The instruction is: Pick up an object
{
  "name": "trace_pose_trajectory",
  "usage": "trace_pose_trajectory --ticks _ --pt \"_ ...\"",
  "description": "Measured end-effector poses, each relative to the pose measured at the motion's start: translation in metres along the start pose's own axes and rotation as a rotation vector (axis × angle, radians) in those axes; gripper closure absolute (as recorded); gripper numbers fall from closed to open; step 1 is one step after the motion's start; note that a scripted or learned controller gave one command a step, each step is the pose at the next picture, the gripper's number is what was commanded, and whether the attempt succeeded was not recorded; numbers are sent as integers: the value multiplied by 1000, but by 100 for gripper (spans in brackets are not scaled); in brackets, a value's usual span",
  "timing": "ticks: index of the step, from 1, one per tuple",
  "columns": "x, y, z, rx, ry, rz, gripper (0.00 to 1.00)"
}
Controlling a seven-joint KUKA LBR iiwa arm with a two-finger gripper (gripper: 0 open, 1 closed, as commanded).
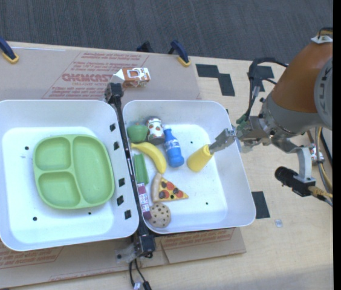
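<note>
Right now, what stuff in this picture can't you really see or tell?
- Gripper: too small and blurred in the camera view to tell if it grips the yellow toy beside it.
- Small toy above the banana: too tiny to identify.
- Arm: cut off by the right edge.
- Green toy: partly tucked against the right bin's left wall.

Yellow cylinder (199,158) lies tilted in the right bin (234,189).
</note>
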State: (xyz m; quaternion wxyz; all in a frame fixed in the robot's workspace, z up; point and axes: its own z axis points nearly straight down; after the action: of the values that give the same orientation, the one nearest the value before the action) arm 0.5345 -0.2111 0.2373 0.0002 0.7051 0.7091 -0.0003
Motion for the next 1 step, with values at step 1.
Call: trace_pose_trajectory --ticks 1 --pt "8 -59 104 5 2 -1 0"
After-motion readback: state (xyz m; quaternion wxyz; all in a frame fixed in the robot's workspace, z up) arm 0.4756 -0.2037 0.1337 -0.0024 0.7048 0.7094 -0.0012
